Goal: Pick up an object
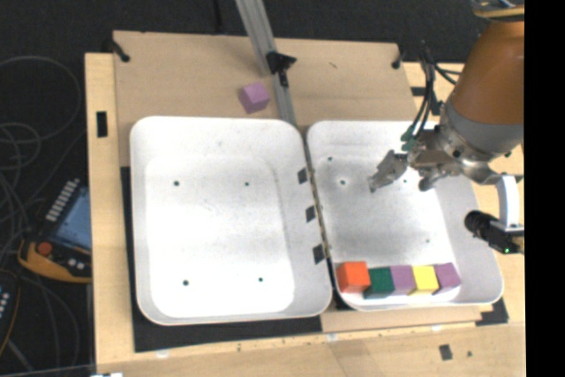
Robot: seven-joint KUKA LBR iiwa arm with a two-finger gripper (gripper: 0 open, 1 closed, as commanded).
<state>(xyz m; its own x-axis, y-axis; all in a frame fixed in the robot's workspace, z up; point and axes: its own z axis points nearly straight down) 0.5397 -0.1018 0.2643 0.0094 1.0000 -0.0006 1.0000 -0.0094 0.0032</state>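
Right now, gripper point(404, 173) over the right bin point(459, 291), right-centre of the frame, fingers spread apart, nothing between them. Along the bin's lower rim, a touching row: orange block point(354, 275), green block point(380, 281), purple block point(403, 278), yellow block point(426, 278), second purple block point(447, 275). On the surface point(177, 75), upper centre, a stray purple cube point(254, 97).
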